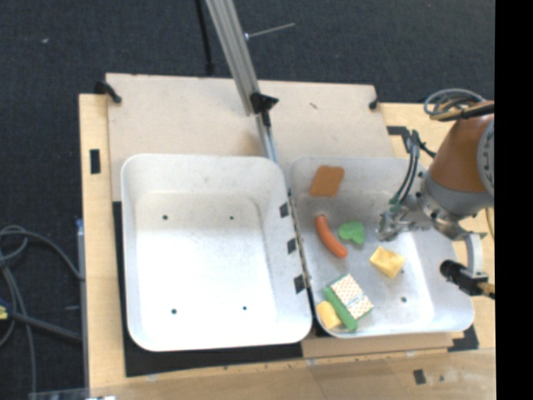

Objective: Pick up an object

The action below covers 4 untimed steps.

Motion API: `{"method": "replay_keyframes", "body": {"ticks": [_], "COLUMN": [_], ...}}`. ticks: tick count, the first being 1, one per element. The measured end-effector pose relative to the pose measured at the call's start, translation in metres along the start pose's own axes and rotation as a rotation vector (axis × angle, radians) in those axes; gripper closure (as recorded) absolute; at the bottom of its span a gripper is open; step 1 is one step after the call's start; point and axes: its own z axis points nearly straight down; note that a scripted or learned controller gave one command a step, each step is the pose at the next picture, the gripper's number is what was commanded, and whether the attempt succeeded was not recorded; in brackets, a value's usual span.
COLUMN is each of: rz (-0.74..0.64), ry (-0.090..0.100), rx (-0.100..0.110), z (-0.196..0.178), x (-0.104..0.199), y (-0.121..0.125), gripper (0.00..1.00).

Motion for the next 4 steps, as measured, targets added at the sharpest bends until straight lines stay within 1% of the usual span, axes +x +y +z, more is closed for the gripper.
{"method": "replay_keyframes", "body": {"ticks": [1,2,3,4], "rz": [-0.004,-0.008,-0.011,-0.013], "ry": [0.001,0.0,0.0,0.003], "rx": [0.004,0.001,0.002,0.008], "z": [-0.044,-0.104,-0.158,-0.165], "x": [-0.004,-0.015,-0.017,0.035], "y": [0.002,0.006,0.008,0.013], "gripper": [1.0,1.0,1.0,1.0]}}
